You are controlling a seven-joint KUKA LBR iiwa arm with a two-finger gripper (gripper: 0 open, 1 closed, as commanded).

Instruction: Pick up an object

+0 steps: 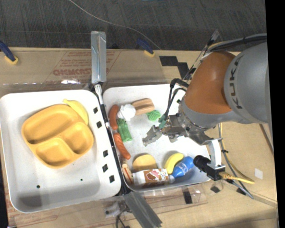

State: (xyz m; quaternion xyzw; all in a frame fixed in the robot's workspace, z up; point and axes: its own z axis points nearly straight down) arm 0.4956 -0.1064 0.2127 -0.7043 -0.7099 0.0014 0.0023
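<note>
Pincer (pixel 151 136) low in the right bin (pixel 131 93), open, gripping nothing.
Just beside it: green toy (pixel 124 131), sausage (pixel 121 144), broccoli (pixel 153 115). Nearer the front wall: bun (pixel 144 161), banana (pixel 173 161), bottle (pixel 183 167). Yellow tray (pixel 57 135) in the left bin (pixel 15 157).

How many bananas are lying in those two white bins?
2. One banana lies in the left bin, tucked against the yellow tray. The other banana lies in the right bin, near its front edge beside the blue bottle. The arm may hide more.
</note>
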